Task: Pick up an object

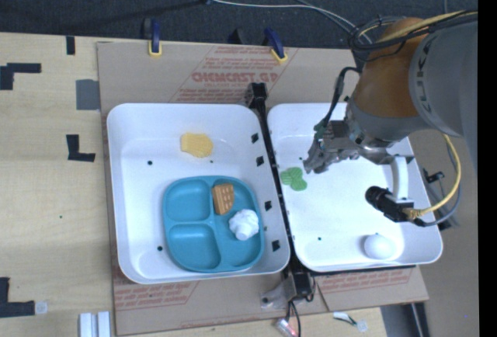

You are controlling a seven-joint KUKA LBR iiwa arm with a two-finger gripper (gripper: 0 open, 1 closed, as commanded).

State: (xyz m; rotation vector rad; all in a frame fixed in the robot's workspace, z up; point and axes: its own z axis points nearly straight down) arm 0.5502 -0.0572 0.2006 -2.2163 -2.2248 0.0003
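A small green object (293,178) lies on the floor of the right bin (342,242), near its left wall. My gripper (317,161) hangs just right of and above it, fingers pointing down-left toward it. A white ball-like object (380,245) rests in the right bin's near right corner. In the left bin (132,172) a yellow piece (196,144) lies on the bin floor. A blue divided plate (210,225) there carries a tan waffle-like piece (223,198) and a white crumpled object (244,224).
The grey arm with its orange band (396,87) covers the right bin's far right part. A black cable and connector (388,203) hang over the right bin's right side. A black divider (268,165) runs between the bins. Cardboard lies under both bins.
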